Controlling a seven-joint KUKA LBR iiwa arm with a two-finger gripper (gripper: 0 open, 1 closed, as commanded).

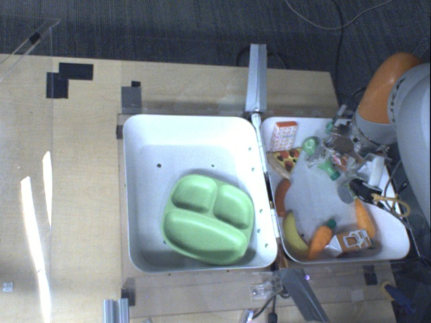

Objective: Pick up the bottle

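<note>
Arm (404, 106) reaches over right bin (404, 247), jaws (335, 155) at clear green-capped bottle (322, 155), grip state unclear. Wooden surface (67, 180); dark carpet (168, 12) beyond bin.

Two white bins (135, 180) side by side on the bench. In the left bin, one green tray (209, 217). In the right bin (397, 244), counted outward from the banana (293, 233): one banana; two carrots, one just right of it (319, 241) and one farther right (364, 219); one small carton (355, 239) between the carrots; one sausage (281, 197) just above; one pizza slice (287, 159) and one box (285, 135) farther up; one clear bottle (323, 157) up and right.
</note>
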